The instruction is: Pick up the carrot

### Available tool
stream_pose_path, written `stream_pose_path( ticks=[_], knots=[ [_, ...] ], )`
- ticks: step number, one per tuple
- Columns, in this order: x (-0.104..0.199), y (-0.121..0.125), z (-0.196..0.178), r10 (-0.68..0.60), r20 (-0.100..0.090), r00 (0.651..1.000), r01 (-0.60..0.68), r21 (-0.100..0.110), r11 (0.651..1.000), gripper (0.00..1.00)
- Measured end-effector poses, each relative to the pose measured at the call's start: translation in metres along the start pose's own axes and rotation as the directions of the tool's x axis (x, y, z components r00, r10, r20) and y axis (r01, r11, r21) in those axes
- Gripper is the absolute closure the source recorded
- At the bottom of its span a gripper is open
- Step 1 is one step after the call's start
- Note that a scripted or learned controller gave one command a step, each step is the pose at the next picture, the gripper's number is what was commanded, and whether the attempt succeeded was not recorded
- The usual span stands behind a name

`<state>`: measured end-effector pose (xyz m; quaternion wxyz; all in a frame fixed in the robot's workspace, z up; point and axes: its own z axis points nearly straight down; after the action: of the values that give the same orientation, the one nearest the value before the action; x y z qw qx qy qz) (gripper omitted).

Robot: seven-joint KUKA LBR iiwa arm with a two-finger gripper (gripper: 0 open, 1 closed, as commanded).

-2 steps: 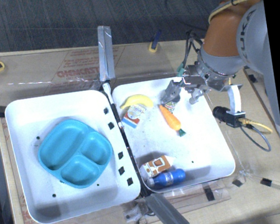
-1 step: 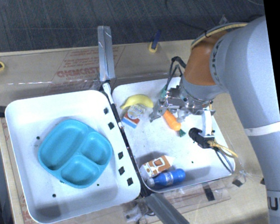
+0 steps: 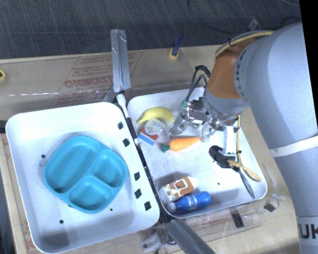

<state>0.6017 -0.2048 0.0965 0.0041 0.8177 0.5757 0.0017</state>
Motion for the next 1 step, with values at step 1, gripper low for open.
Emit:
stream_pose_path(
  ticks=[1],
  knots=[
    [0.0007,-0.0017,-0.0068,-0.004,0.0,1.0,0.004,0.006,1.0,1.0]
  ],
)
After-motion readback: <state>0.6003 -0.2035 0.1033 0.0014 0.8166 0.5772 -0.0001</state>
